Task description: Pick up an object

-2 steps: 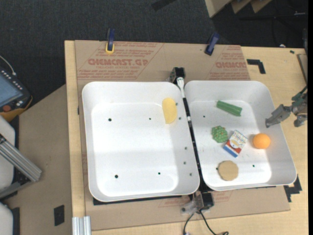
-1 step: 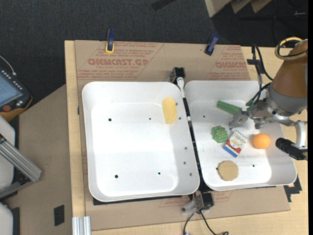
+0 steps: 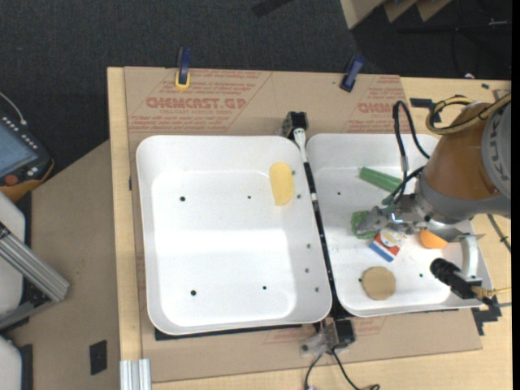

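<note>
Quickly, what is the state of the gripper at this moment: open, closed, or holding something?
Gripper: low in the right bin, at a small green object; whether it is open, closed or holding cannot be told.

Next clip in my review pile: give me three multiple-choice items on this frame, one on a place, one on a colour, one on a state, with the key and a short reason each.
1. Where does the pale yellow oblong object lie?
A. left white bin
B. right white bin
C. on the cardboard

2. What colour is the flat round disc near the right bin's front edge?
A. blue
B. tan
C. pink

3. Where is the gripper?
A. over the left bin
B. outside both bins
C. low in the right bin beside a small dark green object

Key:
1 A, it lies by the left bin's right wall.
2 B, it looks tan.
3 C, the gripper sits among the right bin's items.
</note>
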`<act>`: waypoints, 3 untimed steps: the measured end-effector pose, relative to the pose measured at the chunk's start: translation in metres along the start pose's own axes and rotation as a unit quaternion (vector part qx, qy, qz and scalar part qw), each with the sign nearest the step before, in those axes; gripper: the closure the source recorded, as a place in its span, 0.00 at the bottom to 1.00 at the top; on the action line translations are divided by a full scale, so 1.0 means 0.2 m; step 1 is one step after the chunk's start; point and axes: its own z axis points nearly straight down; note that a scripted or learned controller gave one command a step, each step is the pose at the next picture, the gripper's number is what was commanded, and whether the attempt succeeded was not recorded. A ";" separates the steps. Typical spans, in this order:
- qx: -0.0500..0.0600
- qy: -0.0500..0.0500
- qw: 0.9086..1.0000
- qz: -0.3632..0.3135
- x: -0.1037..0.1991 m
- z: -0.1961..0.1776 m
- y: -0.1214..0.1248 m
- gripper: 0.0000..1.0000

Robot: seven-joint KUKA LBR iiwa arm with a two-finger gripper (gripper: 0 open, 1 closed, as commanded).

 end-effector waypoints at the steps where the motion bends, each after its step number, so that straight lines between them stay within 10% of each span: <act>1: -0.002 0.000 1.000 0.000 0.15 -0.01 -0.06 0.00; 2: -0.004 0.006 1.000 -0.002 0.17 -0.07 -0.05 1.00; 3: 0.003 0.008 1.000 -0.008 0.63 -0.50 0.40 1.00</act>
